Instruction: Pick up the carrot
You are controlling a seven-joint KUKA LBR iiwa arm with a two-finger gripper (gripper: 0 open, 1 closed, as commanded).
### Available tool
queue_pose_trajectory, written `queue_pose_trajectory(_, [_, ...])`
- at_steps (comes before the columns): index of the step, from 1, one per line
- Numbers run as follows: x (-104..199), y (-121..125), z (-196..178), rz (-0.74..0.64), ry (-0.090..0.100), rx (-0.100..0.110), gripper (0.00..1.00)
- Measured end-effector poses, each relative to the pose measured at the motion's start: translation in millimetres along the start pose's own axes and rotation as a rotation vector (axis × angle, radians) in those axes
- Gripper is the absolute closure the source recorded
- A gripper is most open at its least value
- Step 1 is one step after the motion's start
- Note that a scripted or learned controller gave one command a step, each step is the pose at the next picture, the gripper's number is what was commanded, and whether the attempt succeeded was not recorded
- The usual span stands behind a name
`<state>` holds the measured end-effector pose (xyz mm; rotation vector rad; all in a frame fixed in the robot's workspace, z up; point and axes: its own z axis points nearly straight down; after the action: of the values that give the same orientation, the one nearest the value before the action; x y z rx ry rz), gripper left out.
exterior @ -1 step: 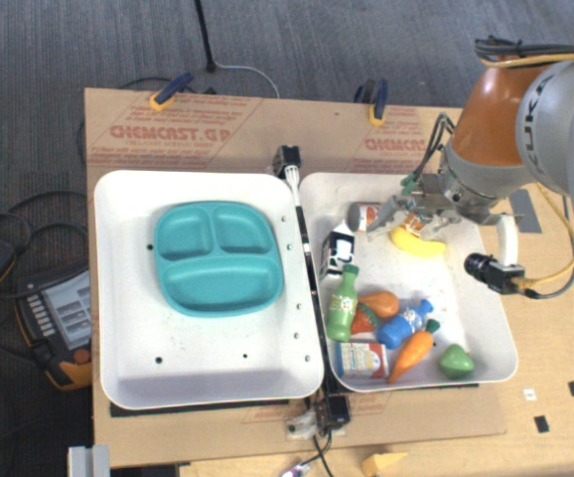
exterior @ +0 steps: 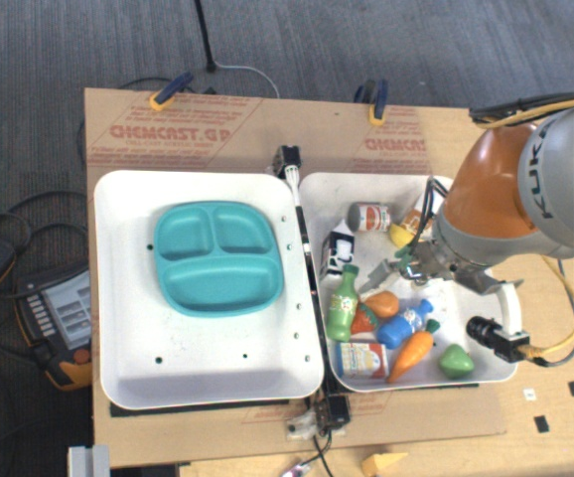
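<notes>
We count two white bins on the bench. The left bin holds a teal tray with three compartments, lying flat near its middle.

The right bin holds the rest:
- The carrot, orange, lying at a slant near the front edge, its thick end up toward a blue bottle and its tip down beside a small carton.
- A green bottle with a yellow label, upright or nearly so, by the left wall.
- An orange rounded piece just above the blue bottle, and a red piece beside the green bottle.
- A green rounded piece in the front right corner, just right of the carrot.
- A can on its side near the back wall, with a yellow piece beside it.

The arm reaches in from the right over the bin. We place the gripper above the middle of the clutter, near the orange piece and well back from the carrot. We cannot tell whether it is released or clenched; we see nothing in its grasp.
</notes>
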<state>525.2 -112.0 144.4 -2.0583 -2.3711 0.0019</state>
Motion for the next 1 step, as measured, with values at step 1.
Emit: queue_pose_trajectory(1, [-9.8, -38.2, 53.9, -0.207, -0.002, -0.014, 0.00])
